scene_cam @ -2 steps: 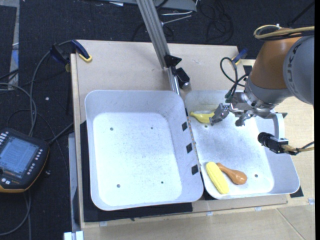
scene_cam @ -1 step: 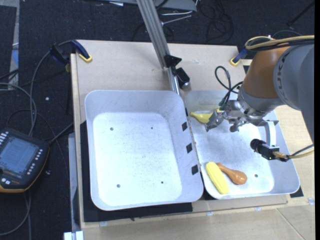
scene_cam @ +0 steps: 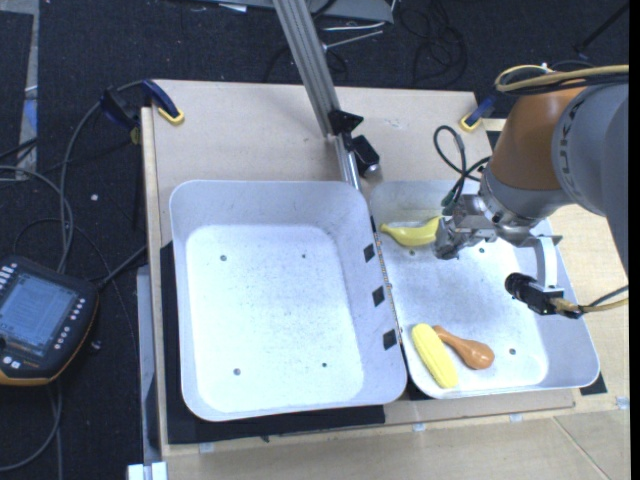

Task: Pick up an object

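Dark cabled floor | wooden bench | pincer at banana, possibly touching; finger state unclear

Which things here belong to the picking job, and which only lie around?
For the job:
gripper
banana
corn cob
orange drumstick-shaped toy
right bin

Lying about:
left bin
handheld control pad
clamp

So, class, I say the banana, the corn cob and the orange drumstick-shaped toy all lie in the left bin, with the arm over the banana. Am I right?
Wrong bin. The camera view shows the banana, corn cob and orange drumstick-shaped toy in the right bin, not the left bin. The arm is over the banana, as you said.
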You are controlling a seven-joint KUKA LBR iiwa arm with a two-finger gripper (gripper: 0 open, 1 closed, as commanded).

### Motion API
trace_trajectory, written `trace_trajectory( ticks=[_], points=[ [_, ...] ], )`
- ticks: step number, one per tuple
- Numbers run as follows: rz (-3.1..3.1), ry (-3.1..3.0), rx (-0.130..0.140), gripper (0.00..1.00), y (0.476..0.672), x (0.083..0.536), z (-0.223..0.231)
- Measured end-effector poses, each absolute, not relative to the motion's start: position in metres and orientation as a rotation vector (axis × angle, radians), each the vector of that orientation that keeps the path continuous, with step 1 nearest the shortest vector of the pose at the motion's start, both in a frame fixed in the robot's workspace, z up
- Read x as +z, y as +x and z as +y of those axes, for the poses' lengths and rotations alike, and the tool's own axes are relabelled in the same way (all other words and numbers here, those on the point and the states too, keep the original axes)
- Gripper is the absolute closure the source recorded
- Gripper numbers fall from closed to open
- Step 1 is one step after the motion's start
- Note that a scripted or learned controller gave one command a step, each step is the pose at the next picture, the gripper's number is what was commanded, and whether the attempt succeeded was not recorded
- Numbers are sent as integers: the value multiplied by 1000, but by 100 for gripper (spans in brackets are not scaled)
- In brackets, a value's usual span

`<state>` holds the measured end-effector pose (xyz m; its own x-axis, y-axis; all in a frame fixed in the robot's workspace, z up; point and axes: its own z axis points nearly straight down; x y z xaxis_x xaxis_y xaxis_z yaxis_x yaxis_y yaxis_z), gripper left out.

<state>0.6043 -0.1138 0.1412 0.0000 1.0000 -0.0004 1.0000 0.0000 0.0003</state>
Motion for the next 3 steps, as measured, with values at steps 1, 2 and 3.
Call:
trace_trajectory(
  ticks=[1,2,3],
  points=[
    [2218,2219,5,100,603,202,-120],
    [2219,2218,5,100,604,255,-120],
    [2226,2218,0,100,597,244,-74]
  ],
)
